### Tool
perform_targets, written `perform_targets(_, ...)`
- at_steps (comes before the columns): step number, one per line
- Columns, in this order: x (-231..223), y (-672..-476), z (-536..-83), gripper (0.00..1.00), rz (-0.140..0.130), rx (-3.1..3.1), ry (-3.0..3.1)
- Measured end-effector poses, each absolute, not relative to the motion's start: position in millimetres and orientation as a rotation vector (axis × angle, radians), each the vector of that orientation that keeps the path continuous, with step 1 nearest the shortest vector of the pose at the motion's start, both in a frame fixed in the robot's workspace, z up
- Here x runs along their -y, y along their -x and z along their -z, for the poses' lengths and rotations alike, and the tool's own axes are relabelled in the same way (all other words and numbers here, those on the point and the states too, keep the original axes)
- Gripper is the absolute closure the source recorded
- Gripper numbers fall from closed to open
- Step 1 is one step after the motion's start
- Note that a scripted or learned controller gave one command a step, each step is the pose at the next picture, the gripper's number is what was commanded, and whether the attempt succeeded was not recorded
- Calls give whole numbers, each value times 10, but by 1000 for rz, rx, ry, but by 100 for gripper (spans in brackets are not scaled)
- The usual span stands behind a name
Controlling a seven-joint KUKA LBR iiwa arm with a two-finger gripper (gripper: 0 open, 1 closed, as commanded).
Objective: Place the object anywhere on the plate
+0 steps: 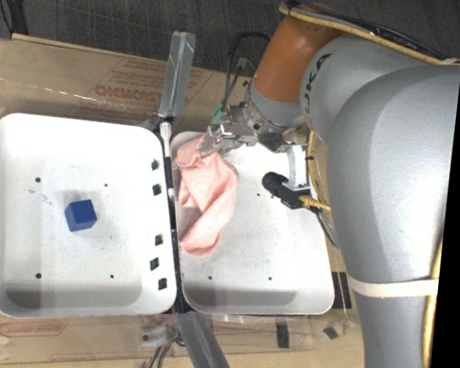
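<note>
So, progress report: basically nowhere. The cloth (204, 197), which I'm guessing is the object since I'm parked right on top of it, is in the right bin (285, 283), a pink crumpled strip running along that bin's left wall from the far corner toward the middle. My fingers (221, 140) are at its far end, touching or nearly touching the bunched-up top, but I honestly can't tell from this angle whether they're clamped on the fabric or open. Nothing has been set on a plate, so by my reckoning the carry and the put-down are all left to do, and maybe the grab too. Edges worth minding: the cloth hugs the wall that butts up against the left bin (16, 197), so a straight lift could drag fabric over that rim, and soft stuff like this tends to snag or slide out. There's plenty of room otherwise, as the middle and near part of the right bin's floor are bare. The left bin has just a blue cube (80, 214) sitting well apart from everything. My own arm (380, 154) hogs the right side, so the free space is mostly leftward and toward the near edge of the bench (78, 73).
</note>
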State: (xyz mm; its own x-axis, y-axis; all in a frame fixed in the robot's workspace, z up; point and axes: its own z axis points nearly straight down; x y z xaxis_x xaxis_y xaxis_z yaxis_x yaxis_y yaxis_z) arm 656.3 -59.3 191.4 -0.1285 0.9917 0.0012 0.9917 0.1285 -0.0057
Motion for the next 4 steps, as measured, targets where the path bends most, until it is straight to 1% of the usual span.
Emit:
perform_targets(1, 583, -6564, -2315, 100, -3, 2370, 2059)
perform_targets(3, -436, -6214, -2459, 100, -5, 2989, 953)
perform_targets(4, -970, -6095, -2331, 100, -2, 3122, 333)
